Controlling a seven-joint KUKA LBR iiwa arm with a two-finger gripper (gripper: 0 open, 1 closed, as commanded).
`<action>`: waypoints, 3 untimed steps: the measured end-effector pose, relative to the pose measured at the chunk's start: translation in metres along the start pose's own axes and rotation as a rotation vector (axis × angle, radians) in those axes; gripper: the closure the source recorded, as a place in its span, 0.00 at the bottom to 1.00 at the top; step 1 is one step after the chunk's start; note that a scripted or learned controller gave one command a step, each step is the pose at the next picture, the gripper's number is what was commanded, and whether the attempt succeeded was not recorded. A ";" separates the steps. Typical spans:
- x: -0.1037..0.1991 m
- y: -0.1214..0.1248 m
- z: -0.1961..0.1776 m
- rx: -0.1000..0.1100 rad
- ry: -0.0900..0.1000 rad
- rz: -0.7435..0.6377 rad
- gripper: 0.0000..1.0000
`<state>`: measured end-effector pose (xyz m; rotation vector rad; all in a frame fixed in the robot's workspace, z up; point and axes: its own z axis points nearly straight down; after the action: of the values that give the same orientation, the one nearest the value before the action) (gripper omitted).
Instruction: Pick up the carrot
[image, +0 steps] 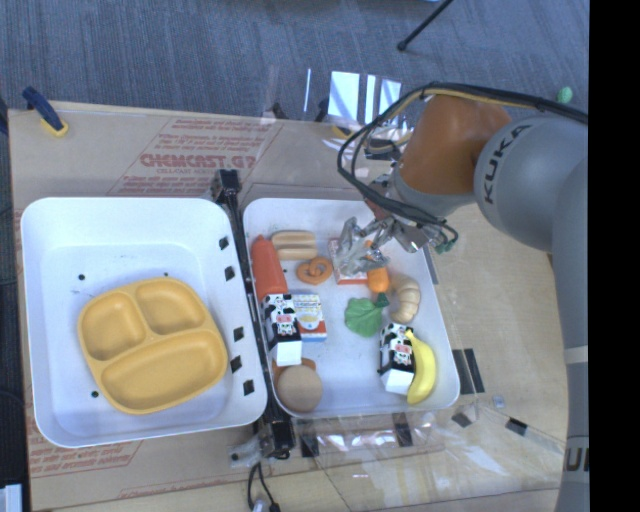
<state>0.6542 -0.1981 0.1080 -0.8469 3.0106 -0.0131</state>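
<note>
The carrot (377, 281) lay in the upper middle of the right bin (446, 345), a small orange piece with a green leafy piece (364, 315) just below it; whether the leaf belonged to it could not be told. A beige lump (406, 297) sat touching or almost touching its right side, and a small swirled pastry (316, 270) lay near to its left, below a bread roll (293, 243). The gripper (358, 250) hung just above and to the left of the carrot, low over the bin floor, and its tangle of metal and clear parts made it impossible to tell whether the pincer was open or closed; nothing could be seen gripped in it. The likely trouble was crowding: a descent slightly off to the right could catch the beige lump, and one off to the left could nudge the pastry, while the carrot, small and rounded, might squirt out from under a closing grip or be pushed onto the leaf. The arm (520, 175) reached in from the right, its orange band (445, 145) above the bin's far rim and the wrist bent steeply downward, with black cables looping around it. Farther off, the left bin (40, 250) held a yellow divided tray (150, 345).
</note>
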 end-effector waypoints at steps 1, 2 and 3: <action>0.075 0.030 -0.018 -0.011 0.010 -0.098 1.00; 0.006 -0.010 -0.119 -0.001 0.000 0.055 1.00; 0.009 -0.009 -0.114 -0.008 0.007 0.056 0.00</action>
<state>0.6496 -0.2096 0.2220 -0.7643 3.0416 -0.0040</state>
